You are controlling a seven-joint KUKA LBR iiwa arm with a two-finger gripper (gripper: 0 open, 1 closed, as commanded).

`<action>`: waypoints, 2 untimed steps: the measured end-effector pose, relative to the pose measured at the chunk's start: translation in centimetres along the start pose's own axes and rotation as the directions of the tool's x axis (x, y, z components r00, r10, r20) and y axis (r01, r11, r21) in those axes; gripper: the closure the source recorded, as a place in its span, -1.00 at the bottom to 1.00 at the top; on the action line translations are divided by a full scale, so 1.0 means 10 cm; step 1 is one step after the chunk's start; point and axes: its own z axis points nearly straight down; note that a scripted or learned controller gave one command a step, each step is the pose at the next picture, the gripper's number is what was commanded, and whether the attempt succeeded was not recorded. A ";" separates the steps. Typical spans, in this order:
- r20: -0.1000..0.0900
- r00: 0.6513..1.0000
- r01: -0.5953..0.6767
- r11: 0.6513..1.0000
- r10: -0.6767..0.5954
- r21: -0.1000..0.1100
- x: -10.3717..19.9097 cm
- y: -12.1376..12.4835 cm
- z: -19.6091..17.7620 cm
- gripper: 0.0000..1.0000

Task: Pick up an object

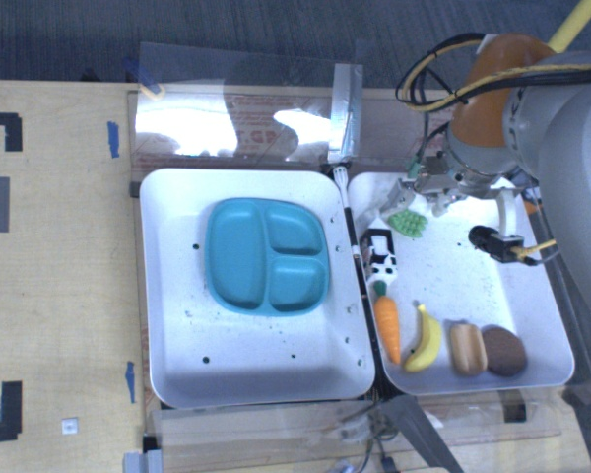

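In the camera view we see two white bins on the desk [49, 264]. The bin on the 9 o'clock side [167, 264] holds a blue plate [268, 255] and we leave it alone. The bin on the 3 o'clock side [532, 304] holds all the small things.

The claw [411, 197] hangs over that bin's 11 o'clock corner, on the end of the arm [532, 97]. We cannot tell if the claw is released or clenched, and we see nothing held in it. A green bumpy thing [408, 224] lies just at 6 o'clock of the claw, so we think this is the thing to pick up.

To do it well, we think the claw should line up right over the green thing, not off to one side. The bin's wall is close at 9 o'clock, so the claw must not bump it. A black-and-white toy [378, 254] lies near, at 7 o'clock of the green thing, and a sloppy grab could knock it.

The carrot [387, 329], banana [426, 341], bun [465, 349] and brown lump [503, 351] sit in a row along the 6 o'clock edge, well apart from the claw.
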 end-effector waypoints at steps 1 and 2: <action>-0.001 0.999 0.054 0.999 -0.054 0.004 -0.07 -0.01 0.21 -1.00; 0.001 0.998 0.057 0.998 -0.057 -0.001 -0.06 0.01 0.10 1.00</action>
